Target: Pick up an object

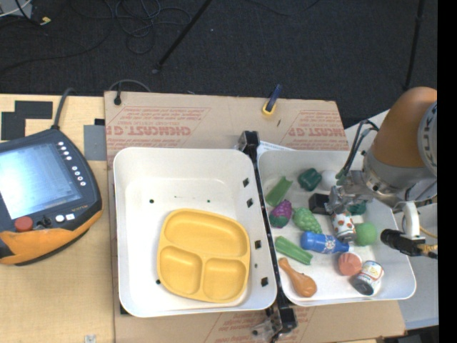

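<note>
Toys (pixel 318 243) crowd right bin (pixel 400 288) — jaws low among them, opening unclear.

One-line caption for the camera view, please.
Arm over right bin of toy foods; gripper low among them; yellow tray in left bin.

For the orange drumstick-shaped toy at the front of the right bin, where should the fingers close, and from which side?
Grip the orange drumstick toy across its narrow neck, coming straight down from above. It lies flat, slanting from the slim end at upper left to the bulbous end at lower right. The neck is thinner than the bulb, and the bin floor on either side of it looks free; the green pod lies just above.
</note>
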### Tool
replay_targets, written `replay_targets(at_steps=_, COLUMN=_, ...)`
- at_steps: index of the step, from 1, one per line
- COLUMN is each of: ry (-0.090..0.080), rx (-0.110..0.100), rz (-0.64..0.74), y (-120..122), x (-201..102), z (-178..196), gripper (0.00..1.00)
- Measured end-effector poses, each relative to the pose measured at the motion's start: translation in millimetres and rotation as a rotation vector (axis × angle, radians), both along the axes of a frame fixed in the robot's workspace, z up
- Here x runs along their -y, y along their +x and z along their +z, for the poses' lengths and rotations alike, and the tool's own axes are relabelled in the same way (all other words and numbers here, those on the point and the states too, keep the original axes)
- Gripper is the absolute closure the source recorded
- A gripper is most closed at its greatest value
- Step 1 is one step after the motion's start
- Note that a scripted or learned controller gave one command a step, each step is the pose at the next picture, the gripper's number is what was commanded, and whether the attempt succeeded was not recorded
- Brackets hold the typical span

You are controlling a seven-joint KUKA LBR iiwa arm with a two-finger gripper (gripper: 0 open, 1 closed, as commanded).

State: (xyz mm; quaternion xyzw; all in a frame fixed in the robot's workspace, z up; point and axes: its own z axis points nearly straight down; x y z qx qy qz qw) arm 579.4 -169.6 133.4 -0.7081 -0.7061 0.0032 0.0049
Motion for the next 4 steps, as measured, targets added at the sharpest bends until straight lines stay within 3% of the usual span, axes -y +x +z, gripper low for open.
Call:
replay_targets(at_steps=1, ry=-0.006, rx=0.020, rz=0.003, y=4, x=20, z=-12, gripper=1.00)
replay_targets(at_steps=2, ry=-0.005, rx=0.029, rz=0.007, y=23, x=-21, z=226, gripper=1.00)
replay_targets(at_steps=3, ry=0.001, rx=0.000, rz=-0.001, y=-40, x=-41, z=142, gripper=1.00)
replay_targets(at_steps=4, ry=0.001, rx=0.004, rz=0.008, y=-38, x=-115, z=93, gripper=1.00)
